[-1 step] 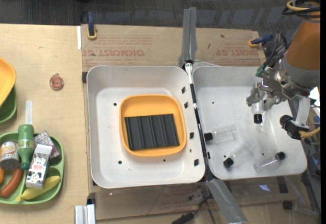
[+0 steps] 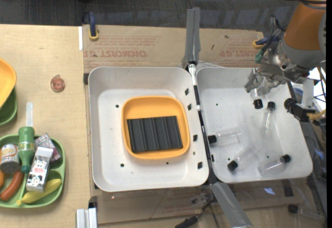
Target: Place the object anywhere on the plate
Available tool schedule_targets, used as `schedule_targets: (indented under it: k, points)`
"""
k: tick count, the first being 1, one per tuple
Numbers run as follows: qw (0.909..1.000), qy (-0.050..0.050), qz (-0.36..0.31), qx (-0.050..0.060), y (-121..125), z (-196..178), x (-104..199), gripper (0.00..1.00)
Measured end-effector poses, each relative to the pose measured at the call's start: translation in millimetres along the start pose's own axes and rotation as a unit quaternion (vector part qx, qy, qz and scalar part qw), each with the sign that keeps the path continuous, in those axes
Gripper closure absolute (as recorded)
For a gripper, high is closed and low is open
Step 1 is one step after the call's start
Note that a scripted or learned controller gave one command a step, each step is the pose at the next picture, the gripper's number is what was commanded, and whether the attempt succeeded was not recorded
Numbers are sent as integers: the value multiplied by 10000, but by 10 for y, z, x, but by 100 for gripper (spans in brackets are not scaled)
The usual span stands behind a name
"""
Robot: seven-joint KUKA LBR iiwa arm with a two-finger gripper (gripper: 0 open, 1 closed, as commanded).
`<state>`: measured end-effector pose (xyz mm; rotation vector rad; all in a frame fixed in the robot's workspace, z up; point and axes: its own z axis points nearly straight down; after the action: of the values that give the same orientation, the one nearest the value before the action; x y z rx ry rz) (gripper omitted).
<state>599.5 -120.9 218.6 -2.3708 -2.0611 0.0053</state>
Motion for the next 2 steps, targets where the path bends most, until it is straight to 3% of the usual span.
schedule_targets:
  k: [1, 2]
  points:
    - [9962, 2, -872, -7, 209, 130, 156, 100]
    - [9713, 2, -2379, -17, 475, 217, 411, 100]
